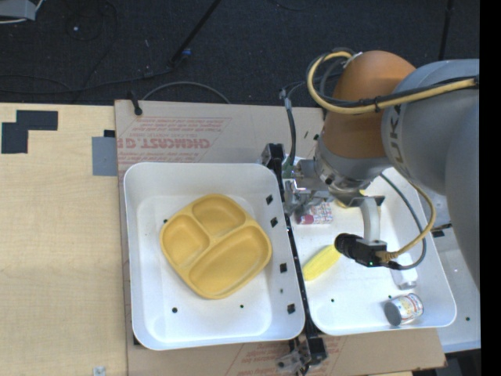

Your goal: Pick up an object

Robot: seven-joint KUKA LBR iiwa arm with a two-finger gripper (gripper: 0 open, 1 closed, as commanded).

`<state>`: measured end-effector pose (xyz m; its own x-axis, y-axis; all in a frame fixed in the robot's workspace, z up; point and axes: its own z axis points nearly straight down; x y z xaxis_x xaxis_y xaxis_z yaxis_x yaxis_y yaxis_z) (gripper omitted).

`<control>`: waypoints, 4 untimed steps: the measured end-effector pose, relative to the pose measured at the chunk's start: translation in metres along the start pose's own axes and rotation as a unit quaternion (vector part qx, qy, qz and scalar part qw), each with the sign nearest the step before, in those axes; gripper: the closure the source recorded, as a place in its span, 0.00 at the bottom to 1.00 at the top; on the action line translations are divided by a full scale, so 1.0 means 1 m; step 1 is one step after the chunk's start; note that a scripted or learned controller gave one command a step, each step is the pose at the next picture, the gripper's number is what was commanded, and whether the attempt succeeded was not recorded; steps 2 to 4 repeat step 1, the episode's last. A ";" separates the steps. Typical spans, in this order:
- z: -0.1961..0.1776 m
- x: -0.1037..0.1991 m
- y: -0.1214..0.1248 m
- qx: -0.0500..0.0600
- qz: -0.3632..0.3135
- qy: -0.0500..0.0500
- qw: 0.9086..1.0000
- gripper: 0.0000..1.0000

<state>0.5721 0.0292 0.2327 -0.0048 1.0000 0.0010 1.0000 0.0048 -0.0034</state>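
Note:
The grey arm with its orange band (368,92) reaches in from the right over the right bin (438,319). My gripper (301,198) hangs low at that bin's far left corner, close to the divider between the bins. A small pink and white packet (317,216) lies right beneath and beside it; I cannot tell whether they touch. A yellow oblong object (321,263) lies on the bin floor nearer the front, apart from the gripper. A small silver can (404,308) lies on its side at the front right of the bin.
The left bin (149,319) holds a yellow divided plate (215,245). A black connector on a yellow cable (362,251) hangs from the arm over the right bin's middle. Cardboard (196,135) lies behind the bins, and a wooden bench top (55,233) lies to the left.

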 end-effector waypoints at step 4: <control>0.010 0.059 0.003 0.000 0.000 0.000 1.000 1.00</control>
